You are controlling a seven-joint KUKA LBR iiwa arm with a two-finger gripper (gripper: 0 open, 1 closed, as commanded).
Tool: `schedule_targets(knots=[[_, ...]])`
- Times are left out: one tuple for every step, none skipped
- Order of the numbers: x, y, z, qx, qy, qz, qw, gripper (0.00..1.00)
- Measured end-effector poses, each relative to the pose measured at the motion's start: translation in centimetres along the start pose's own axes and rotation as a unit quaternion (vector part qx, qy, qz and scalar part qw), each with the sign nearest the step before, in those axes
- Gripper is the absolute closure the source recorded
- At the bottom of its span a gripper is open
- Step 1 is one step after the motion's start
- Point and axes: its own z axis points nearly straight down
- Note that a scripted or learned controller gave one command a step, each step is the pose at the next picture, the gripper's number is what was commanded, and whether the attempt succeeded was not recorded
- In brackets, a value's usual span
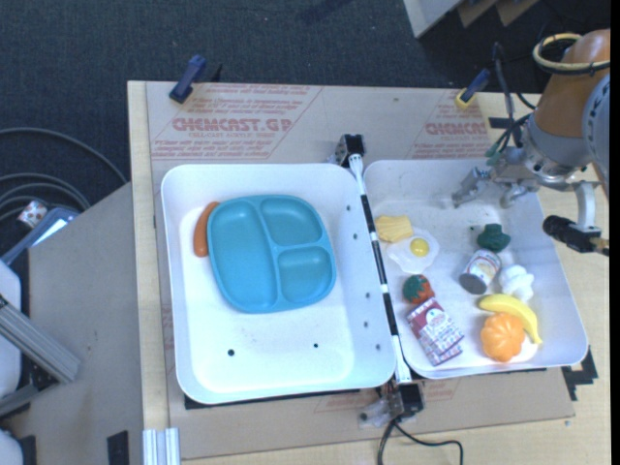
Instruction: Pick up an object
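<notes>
My gripper (490, 190) hovers over the back of the right bin (567, 298), its two fingers spread open with nothing between them. Below it in that bin lie a dark green toy (494, 237), a small can (479, 271), a white toy (517, 281), a banana (511, 308) and an orange (501, 338). Further left are a yellow piece (393, 228), a fried egg (418, 250), a red and green fruit (417, 288) and a red carton (435, 329). The gripper touches none of them.
The left bin (194, 347) holds a blue divided plate (271, 252) with an orange sausage-like toy (201, 229) tucked at its left edge. A black-clipped divider (373, 260) separates the bins. The grey arm with its orange band (572, 85) comes in at the upper right.
</notes>
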Motion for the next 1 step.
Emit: schedule_targets(knots=[[0.68,-0.02,0.74,-0.002,-0.004,0.002,1.0000,0.00]])
